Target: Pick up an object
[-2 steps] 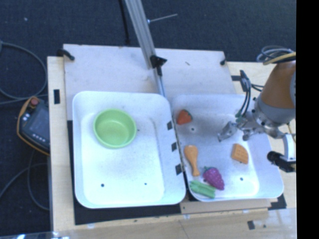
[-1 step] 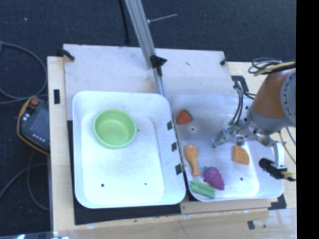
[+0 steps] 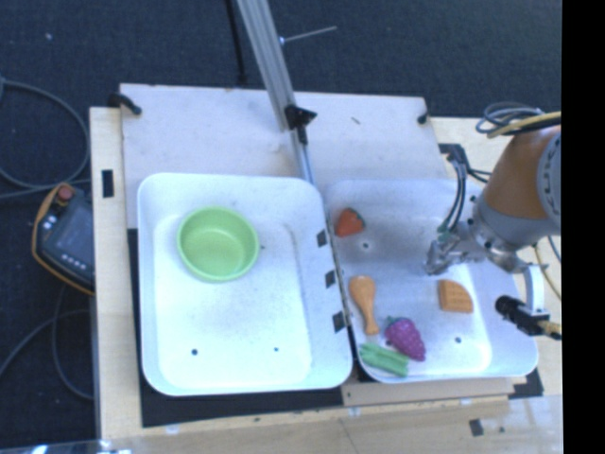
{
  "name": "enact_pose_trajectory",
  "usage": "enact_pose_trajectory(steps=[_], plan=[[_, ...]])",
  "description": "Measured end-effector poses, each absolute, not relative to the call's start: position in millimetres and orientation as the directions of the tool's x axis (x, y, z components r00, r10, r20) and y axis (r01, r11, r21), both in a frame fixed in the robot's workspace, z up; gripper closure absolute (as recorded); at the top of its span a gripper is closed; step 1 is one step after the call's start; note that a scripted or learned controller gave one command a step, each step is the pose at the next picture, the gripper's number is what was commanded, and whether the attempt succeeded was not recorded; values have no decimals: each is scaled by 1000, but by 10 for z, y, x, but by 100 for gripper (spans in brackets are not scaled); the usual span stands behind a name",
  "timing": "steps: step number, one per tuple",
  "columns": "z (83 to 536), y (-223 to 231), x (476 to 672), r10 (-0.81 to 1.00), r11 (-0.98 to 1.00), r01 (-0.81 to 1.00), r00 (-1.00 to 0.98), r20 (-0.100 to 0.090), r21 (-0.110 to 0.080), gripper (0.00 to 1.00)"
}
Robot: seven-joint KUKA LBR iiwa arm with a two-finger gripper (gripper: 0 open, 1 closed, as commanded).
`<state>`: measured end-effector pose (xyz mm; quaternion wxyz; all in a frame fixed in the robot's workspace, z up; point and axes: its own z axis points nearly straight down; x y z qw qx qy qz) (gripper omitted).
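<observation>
The right bin [image 3: 406, 206] holds several toy foods: a red-orange strawberry-like piece [image 3: 350, 222] at its left, an orange drumstick-shaped piece [image 3: 364, 301], a purple grape bunch [image 3: 406, 337], a green piece [image 3: 383, 358] at the front rim and an orange wedge [image 3: 456, 297] at the right. My gripper [image 3: 440, 258] hangs low over the right bin's middle right, just up-left of the orange wedge. Nothing shows between its tips.
The left bin [image 3: 236, 348] holds a light green bowl [image 3: 219, 243]. A metal pole [image 3: 269, 55] slants up from the gap between the bins. A yellow pendant [image 3: 64, 235] lies left of the bench, with cables on the floor.
</observation>
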<state>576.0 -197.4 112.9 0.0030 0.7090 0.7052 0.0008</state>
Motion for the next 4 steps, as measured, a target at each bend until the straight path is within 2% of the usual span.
enact_pose_trajectory(steps=[2, 3, 4], plan=[[2196, -1975, 5864, 1000, 4, 1000, -4, -2, 8, 100], [2819, -1976, 5809, 1000, 5, 1000, -5, -3, 9, 100], [2806, -1990, 5815, 1000, 7, 1000, -7, -3, 3, 100]])
